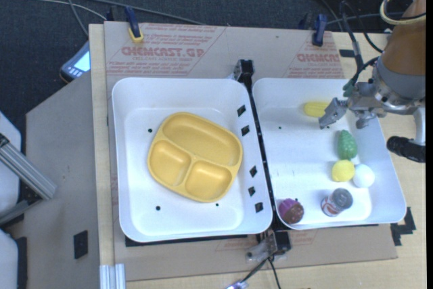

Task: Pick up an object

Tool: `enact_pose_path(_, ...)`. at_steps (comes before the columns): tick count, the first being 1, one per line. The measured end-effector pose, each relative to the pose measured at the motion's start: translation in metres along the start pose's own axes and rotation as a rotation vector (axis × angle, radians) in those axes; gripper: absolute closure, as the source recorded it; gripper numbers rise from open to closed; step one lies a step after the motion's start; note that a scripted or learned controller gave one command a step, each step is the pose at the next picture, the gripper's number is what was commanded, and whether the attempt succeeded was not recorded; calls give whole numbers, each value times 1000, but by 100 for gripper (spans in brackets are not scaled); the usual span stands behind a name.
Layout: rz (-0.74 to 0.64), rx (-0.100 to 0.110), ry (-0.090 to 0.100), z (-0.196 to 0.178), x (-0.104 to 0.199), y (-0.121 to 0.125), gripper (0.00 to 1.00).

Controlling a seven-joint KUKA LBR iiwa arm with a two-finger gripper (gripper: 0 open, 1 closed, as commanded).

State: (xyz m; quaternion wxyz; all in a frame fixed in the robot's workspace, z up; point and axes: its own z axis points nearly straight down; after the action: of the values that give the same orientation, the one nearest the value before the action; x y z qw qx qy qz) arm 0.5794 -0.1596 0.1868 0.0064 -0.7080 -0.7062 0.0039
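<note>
My gripper (348, 116) hangs over the far right part of the right bin (298, 159), its two fingers spread open with nothing between them. A small yellow object (313, 109) lies just left of the left finger. A green object (347, 144) sits right below the gripper. Nearer the front lie a yellow ball (342, 170), a white ball (364, 176), a small can (337, 201) and a purple object (291, 211).
The left bin (128, 145) holds a yellow divided plate (195, 156). A black divider rail (254, 145) runs between the bins. Blue clamps (134, 25) grip the board's far edge. Cables trail near the arm at upper right.
</note>
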Motion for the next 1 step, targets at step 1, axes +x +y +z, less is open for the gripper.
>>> enact_pose_path(1, -3, -14, -2, -7, 0, 3, 0)
